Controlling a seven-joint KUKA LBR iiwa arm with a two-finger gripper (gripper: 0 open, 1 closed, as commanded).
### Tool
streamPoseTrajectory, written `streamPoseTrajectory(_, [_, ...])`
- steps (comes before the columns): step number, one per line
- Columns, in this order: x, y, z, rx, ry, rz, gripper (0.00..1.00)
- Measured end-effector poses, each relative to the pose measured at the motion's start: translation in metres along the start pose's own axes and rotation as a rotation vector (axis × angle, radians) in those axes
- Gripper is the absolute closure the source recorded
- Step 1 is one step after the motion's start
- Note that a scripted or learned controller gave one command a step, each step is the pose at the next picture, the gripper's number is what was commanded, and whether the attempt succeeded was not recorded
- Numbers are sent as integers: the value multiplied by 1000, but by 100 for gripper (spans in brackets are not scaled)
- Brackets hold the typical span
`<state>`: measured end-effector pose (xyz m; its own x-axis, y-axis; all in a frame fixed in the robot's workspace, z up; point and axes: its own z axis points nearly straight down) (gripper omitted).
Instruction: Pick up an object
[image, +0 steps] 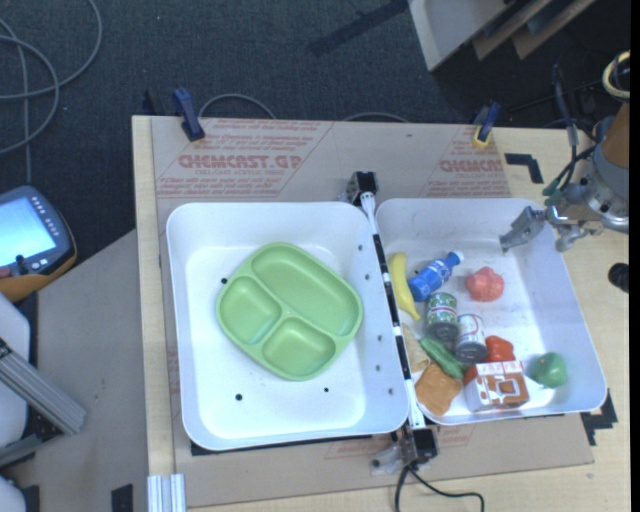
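The right bin (560, 290) holds several small items: a yellow banana (399, 285), a blue bottle (432, 277), a pink-red lump (485, 283), two tins (443, 315), a red and white box (497, 386), a green pepper (548, 370) and an orange piece (434, 389). My gripper (543, 230) hangs over that bin's far right corner, above and to the right of the pink-red lump. It is open with nothing between its fingers. The items lie apart from it, toward the bin's left and near side.
A green divided plate (290, 311) lies in the left bin (200, 370). A black ridge (385, 300) separates the two bins. Blue clamps (186, 110) pin the board at the far edge. Bare bin floor lies below the gripper.
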<state>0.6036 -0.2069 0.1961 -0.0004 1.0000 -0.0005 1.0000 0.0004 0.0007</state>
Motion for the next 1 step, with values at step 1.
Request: streamPoseTrajectory(1, [21, -4, 106, 6, 3, -1, 0])
